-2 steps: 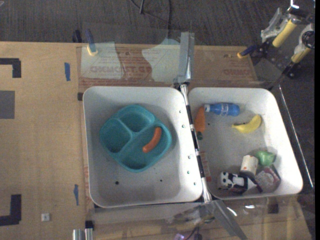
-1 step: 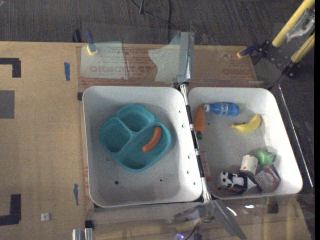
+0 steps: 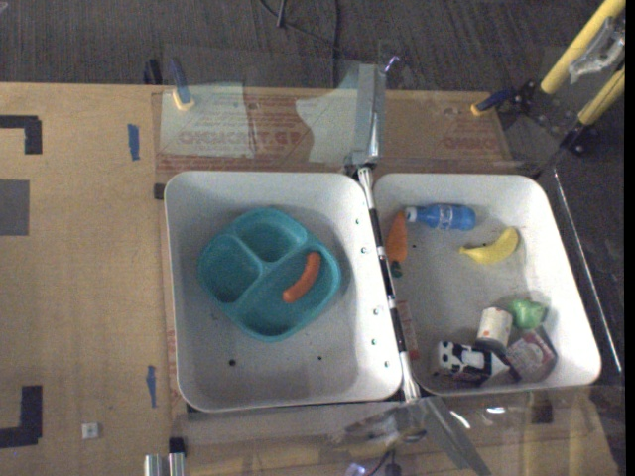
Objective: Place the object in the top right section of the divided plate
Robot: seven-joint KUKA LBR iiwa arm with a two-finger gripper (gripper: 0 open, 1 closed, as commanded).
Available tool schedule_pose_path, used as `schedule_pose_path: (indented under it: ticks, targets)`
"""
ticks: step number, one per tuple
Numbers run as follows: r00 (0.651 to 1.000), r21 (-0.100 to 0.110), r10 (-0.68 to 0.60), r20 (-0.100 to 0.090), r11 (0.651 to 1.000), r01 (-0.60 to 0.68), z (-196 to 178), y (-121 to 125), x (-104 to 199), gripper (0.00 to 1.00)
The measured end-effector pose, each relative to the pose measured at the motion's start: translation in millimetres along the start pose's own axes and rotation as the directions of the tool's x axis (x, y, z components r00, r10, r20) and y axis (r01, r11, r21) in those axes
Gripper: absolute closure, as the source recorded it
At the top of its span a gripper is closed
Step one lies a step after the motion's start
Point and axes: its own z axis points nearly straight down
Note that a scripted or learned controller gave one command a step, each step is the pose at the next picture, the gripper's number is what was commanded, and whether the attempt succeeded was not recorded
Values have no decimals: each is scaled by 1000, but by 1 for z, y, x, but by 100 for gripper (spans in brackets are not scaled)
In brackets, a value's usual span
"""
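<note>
Whether the hand is open: cannot tell, nor what, if anything, it has hold of.
Orange sausage (image 3: 302, 278): lies loose in the teal divided plate (image 3: 236, 268), toward its 3 o'clock side, slanted beside a ridge; which section holds it, I cannot tell for sure.
Risk: being round, it could roll over the ridge if the plate is nudged, and a light plate may slide.
Edges: the plate sits mid left bin (image 3: 278, 365), nearest the shared wall at 3 o'clock.
Open room: bare bin floor at 6 o'clock; in the right bin (image 3: 446, 286), a carrot (image 3: 397, 238) hugs that wall.
</note>
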Motion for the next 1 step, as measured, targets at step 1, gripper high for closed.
schedule_pose_path:
  ticks: [1]
  targets:
    - [995, 0, 96, -1, 995, -96, 0, 4, -8, 0]
